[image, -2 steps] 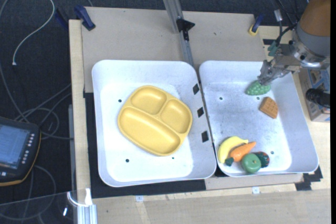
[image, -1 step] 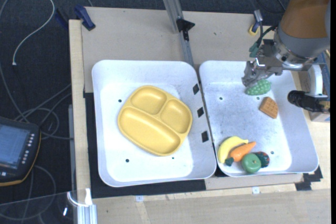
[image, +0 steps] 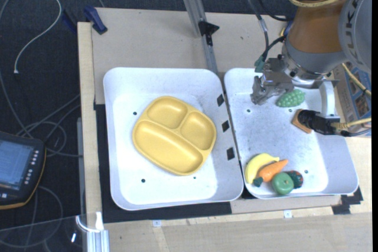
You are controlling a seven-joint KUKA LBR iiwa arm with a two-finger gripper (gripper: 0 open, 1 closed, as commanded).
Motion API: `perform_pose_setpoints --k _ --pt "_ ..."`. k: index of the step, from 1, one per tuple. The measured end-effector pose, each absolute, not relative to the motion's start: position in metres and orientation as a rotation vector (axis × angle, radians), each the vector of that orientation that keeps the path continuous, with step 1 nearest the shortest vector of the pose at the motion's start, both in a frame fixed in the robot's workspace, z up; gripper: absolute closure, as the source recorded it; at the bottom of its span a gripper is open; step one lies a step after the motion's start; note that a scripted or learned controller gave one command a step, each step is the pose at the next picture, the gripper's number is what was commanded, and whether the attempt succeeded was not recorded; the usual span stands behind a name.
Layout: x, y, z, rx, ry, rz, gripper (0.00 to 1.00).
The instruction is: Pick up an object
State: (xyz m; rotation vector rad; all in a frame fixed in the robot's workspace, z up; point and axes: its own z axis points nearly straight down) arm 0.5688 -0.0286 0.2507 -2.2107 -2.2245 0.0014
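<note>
My gripper (image: pixel 260 95) hangs over the upper left part of the right bin (image: pixel 313 144), pointing down at bare bin floor. A pale green bumpy object (image: pixel 291 98) lies just to its right, close to the wrist. Further right sits a small orange-brown object (image: pixel 305 120). In the bin's lower left corner a yellow banana (image: pixel 258 164), an orange carrot (image: pixel 273 170) and a green round fruit (image: pixel 283 183) are clustered, with a dark item (image: pixel 296 178) beside them. I see nothing between the fingers.
The left bin (image: pixel 118 127) holds a yellow divided plate (image: pixel 174 135). A metal post (image: pixel 195 3) rises between the bins at the back. Cables hang near the arm's orange wrist band (image: pixel 322 6).
</note>
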Motion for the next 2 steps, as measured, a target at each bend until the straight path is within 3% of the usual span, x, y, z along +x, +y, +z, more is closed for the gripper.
perform_pose_setpoints --k 2 --pt "0.567 0.086 0.232 -2.209 -2.225 0.003 1.0"
